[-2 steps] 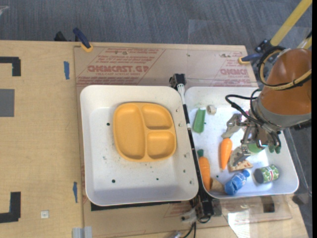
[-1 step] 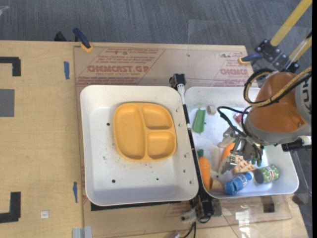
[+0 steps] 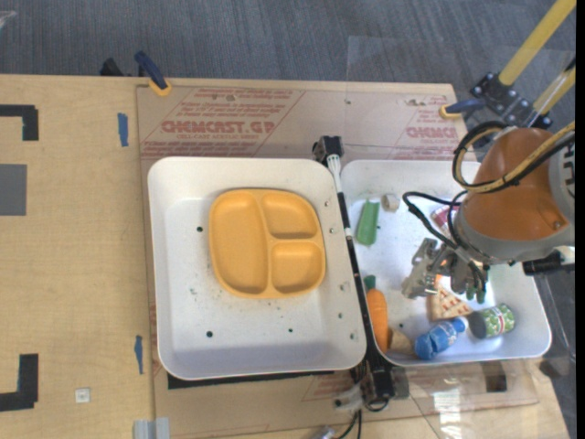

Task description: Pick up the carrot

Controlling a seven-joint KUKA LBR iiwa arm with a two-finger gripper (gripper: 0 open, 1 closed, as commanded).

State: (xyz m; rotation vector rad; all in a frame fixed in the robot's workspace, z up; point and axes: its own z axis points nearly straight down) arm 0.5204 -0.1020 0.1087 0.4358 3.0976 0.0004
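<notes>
The carrot point(image 3: 377, 311) is orange with a small green top and lies lengthwise against the left wall of the right bin point(image 3: 535, 309), near its front. My gripper point(image 3: 437, 280) hangs below the arm's orange band point(image 3: 510, 190), over the middle of the right bin. It sits about a hand's width to the right of the carrot, just above a pizza-slice toy point(image 3: 448, 302). Nothing shows between its fingers.
The left bin point(image 3: 174, 273) holds a yellow divided plate point(image 3: 267, 242). In the right bin lie a green piece point(image 3: 367, 223), a blue bottle point(image 3: 440, 338), a green can point(image 3: 494, 321) and a small grey object point(image 3: 391, 203). Black cables point(image 3: 430, 208) loop near the wrist.
</notes>
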